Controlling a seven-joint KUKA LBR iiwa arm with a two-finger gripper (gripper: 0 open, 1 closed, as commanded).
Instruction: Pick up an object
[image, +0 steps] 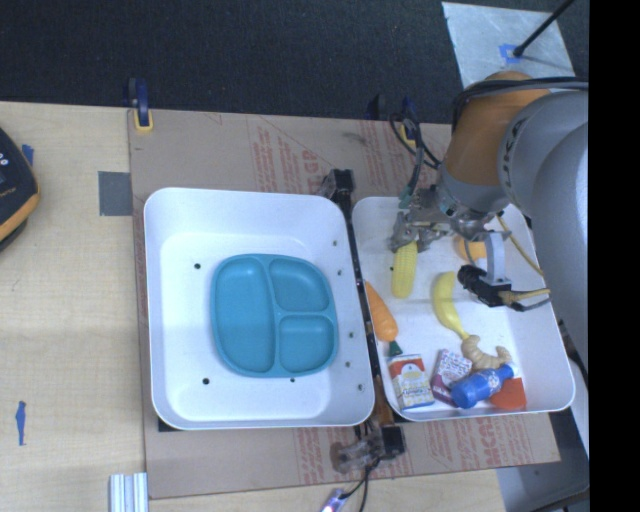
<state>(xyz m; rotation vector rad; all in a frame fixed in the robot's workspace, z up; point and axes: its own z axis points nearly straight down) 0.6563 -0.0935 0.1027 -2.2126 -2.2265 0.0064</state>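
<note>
My gripper (412, 237) hangs low over the back of the right bin (545, 330), its fingers just above the top end of a yellow corn cob (403, 272). Nothing is seen between the fingers. Beside the cob lies a yellow banana (449, 305), and an orange carrot (381, 313) rests against the bin's left wall. Along the front of the bin sit a small red-and-white carton (411, 382), a blue bottle (481, 385), a beige curled piece (481, 351) and a red item (510, 398).
The left bin (170, 300) holds a blue divided plate (275, 315). A black clip with cable (487, 285) hangs from the wrist over the right bin. The grey arm with its orange band (490, 130) covers the right bin's back right corner.
</note>
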